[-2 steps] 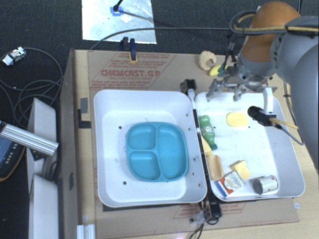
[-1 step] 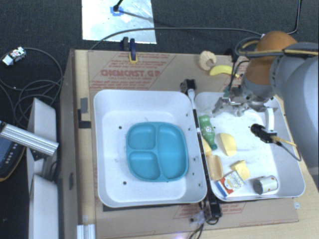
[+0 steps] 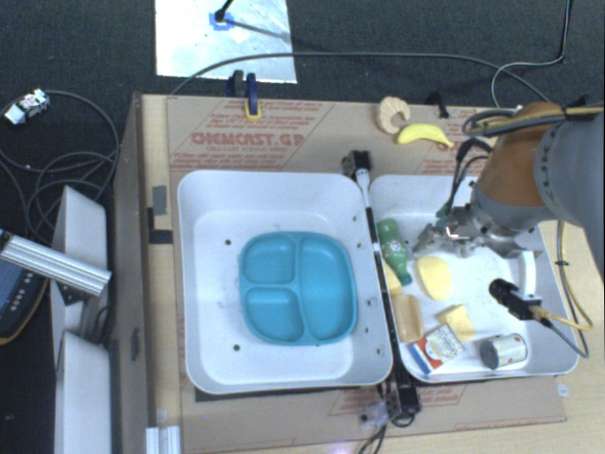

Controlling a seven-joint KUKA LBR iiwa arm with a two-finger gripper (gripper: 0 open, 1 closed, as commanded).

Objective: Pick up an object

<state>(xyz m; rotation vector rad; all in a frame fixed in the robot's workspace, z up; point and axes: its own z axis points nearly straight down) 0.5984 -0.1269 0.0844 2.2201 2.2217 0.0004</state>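
Bench [image 3: 284,126] topped with brown board, red print reading "CHEMCAST GP" along its far edge. Arm [image 3: 558,164], grey with orange band, over right bin's far right corner. Left bin [image 3: 203,216]: white shallow plastic, rounded corners, holds a blue three-compartment plate [image 3: 298,287] at centre. Right bin [image 3: 416,197], same make, carries the pick candidates: green bottle [image 3: 392,249] with white label at left wall, label unreadable; yellow rounded lump [image 3: 435,277] mid-bin; tan flat block [image 3: 406,315] near left wall; yellow wedge [image 3: 457,322]; red-white-blue packet [image 3: 437,346] and metal can [image 3: 503,350] on its side along near edge. Gripper [image 3: 452,233] low over bin centre, between bottle and lump; can't tell finger state. Plastic banana [image 3: 423,135] on board past right bin's far edge.
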